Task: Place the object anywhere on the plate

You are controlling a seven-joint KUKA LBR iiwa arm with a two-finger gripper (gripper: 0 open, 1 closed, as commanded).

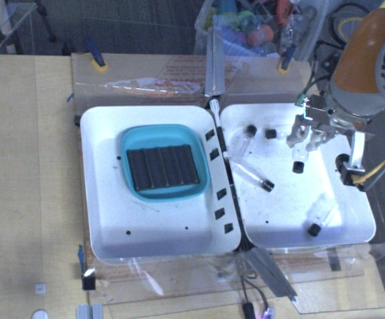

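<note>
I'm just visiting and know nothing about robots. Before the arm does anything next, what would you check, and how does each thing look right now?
1. Blue plate sits flat in the left bin: ok.
2. Plate free to receive an object: not ok, a dark ribbed block lies on it.
3. Clear vials with black caps lie in the right bin: ok.
4. Hand is above the right bin: ok.
5. Hand holds a vial: cannot tell.

The grey arm with its orange band point(372, 52) is cut off by the right edge; the clear plastic vials point(253, 176) blur against the right white bin point(272, 228).
</note>
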